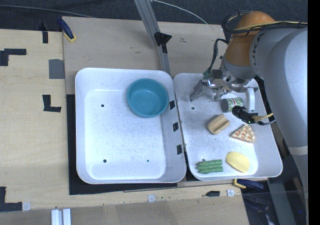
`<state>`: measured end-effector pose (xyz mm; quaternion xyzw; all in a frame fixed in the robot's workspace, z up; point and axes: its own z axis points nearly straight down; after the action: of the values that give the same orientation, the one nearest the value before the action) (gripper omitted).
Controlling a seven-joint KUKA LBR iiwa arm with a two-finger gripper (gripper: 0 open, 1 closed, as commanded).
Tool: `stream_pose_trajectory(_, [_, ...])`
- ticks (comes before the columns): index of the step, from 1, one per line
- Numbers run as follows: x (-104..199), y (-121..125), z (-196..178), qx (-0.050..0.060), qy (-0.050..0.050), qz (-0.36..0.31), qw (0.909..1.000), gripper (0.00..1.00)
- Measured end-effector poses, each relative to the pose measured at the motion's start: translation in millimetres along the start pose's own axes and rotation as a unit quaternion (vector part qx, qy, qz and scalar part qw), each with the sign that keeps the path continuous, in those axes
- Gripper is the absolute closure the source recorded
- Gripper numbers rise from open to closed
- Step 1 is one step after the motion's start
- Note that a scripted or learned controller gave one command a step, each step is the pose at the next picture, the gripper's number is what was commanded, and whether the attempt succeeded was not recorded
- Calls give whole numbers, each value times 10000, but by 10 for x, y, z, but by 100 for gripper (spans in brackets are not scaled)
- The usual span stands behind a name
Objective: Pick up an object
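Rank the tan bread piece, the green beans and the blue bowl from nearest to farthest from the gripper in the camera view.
From the gripper:
1. Tan bread piece, right bin, just below it.
2. Blue bowl, left bin, across the divider.
3. Green beans, right bin's bottom edge.

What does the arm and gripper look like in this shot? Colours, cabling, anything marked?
The arm has a bulky, smooth grey shell with rounded links. An orange band wraps it above the wrist. Thin black cables loop over the band and run down beside the wrist. The gripper is small, grey metal, with slim fingers. No markings are legible at this size.
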<state>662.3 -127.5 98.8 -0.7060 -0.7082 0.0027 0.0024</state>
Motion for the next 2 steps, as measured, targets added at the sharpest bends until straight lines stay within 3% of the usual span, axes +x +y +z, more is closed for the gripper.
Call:
stream_pose_trajectory(1, [8, 0, 106, -26, -7, 0, 10000, 0])
stream_pose_trajectory(2, [11, 2, -6, -31, -12, -4, 10000, 100])
